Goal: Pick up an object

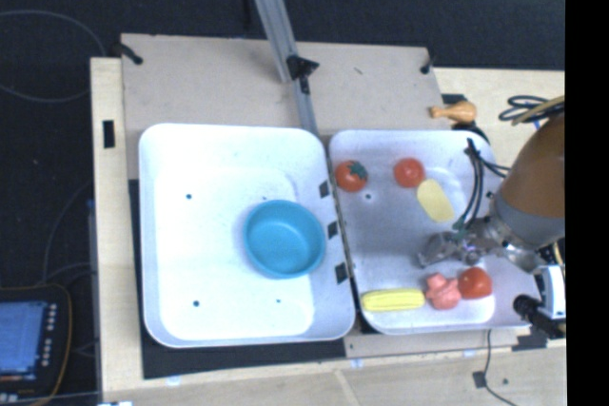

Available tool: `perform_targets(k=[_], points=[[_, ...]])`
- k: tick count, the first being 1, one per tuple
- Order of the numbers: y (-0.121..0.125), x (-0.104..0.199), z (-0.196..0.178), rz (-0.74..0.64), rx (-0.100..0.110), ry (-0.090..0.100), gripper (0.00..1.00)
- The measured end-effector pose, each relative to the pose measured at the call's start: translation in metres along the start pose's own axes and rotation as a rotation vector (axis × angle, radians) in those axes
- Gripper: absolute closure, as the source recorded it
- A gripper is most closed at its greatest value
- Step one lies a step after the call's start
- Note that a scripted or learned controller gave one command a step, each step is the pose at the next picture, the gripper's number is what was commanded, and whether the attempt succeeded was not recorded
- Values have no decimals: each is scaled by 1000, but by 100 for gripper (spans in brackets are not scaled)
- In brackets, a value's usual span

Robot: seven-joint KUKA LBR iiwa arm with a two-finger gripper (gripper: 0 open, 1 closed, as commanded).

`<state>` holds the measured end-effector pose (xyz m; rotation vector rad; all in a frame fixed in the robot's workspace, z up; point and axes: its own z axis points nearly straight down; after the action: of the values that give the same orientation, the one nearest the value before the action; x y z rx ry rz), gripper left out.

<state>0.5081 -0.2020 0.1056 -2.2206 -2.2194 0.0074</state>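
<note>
While the grey arm reaches in, its fingers (436, 252) sit low in the right white bin (381, 233), grip state unclear; pink lumpy toy (440, 290) and red round tomato (475, 281) just beside them.

The bench (381, 95) bears two white bins (171, 204) side by side.

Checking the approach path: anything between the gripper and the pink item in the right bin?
Nothing visible. The gripper sits in the right bin just above the pink item; a red ball touches the item's right side.
</note>
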Motion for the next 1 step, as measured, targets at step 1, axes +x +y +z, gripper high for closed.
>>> perform_targets(k=[1], points=[[3,0,-16,5,-12,1,100]])
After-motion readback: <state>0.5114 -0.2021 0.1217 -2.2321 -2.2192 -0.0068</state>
